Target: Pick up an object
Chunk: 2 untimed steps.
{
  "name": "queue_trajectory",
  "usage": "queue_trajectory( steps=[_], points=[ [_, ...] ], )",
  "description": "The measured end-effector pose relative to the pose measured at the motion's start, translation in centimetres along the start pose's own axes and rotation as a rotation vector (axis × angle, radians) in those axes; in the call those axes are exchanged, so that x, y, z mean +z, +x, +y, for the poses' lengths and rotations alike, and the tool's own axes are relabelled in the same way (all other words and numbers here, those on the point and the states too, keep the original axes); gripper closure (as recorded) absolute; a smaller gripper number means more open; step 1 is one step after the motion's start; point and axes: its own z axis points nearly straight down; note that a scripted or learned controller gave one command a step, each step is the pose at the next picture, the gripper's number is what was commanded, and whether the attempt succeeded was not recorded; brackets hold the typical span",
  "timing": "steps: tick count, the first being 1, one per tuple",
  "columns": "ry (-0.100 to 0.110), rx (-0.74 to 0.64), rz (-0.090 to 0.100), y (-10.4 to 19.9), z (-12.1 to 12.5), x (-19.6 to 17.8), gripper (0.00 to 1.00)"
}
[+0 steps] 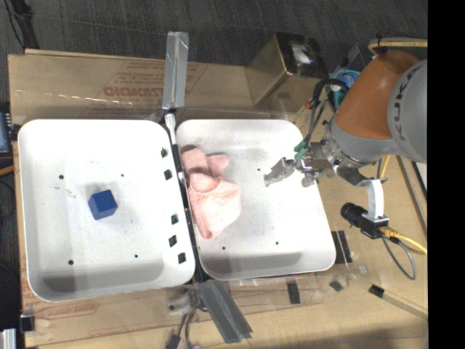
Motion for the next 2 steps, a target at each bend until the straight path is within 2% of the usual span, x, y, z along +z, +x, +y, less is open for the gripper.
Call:
queue_trajectory(
  steps=[1,2],
  points=[
    [-0.002,-0.051,-0.001,4.7,11.0,12.8,0.00],
    [-0.001,-0.083,0.000,5.9,8.3,13.0,0.00]
  ],
)
